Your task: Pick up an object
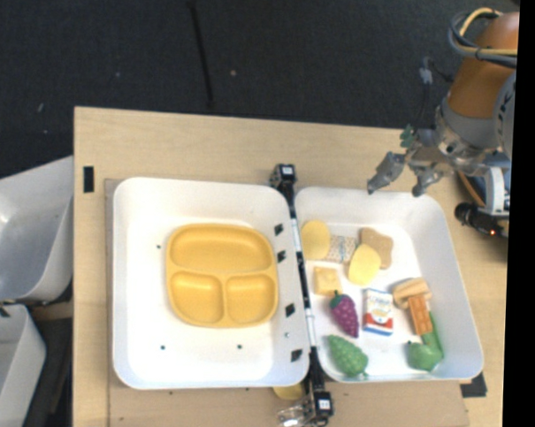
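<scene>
While the claw (400, 177) hangs above the far right corner of the right bin (456, 261), its two fingers spread wide with nothing between them, every candidate lies below and nearer the camera, so the step in hand looks like choosing a target and lining up over it. The right bin holds the toy food: a yellow piece (315, 239) by the divider, a tan piece (377, 245) touching a yellow oval (364, 265), a small cracker (327, 279), purple grapes (344, 313), a white carton (378, 311), an orange carrot (420, 314), and two green pieces (345, 355) near the front wall. The left bin (132, 273) carries a yellow tray (221, 274) with three compartments. To do this well, I would judge the tan piece or the yellow oval the shortest reach, but they touch each other, so a descent between them risks nudging both. The carton stands more apart from its neighbours and has flat sides, which should suit two fingers better. Whatever the pick, the claw should centre over the thing, turn so the fingers straddle its narrow width, and come straight down with the fingers wide, clear of the bin wall and of the desk (164, 146) edge.
</scene>
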You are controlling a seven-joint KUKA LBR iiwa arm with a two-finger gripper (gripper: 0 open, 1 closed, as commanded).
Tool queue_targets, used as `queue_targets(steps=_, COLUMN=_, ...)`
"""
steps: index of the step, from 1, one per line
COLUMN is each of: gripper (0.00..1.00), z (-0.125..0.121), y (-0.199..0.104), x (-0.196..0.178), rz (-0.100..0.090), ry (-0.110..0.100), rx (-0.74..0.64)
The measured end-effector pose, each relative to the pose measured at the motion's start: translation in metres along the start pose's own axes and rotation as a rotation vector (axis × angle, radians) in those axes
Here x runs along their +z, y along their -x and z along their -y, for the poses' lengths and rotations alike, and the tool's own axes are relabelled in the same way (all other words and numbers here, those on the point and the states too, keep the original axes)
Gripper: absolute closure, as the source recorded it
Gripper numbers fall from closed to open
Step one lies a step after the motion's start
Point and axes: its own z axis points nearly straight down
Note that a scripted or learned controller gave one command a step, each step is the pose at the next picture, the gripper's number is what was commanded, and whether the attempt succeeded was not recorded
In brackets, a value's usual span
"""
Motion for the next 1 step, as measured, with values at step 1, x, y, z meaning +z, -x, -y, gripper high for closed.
queue_targets(steps=1, gripper=0.0, z=0.0646, y=0.0181, x=0.0864, rz=-0.002, ry=-0.013, rx=0.005)
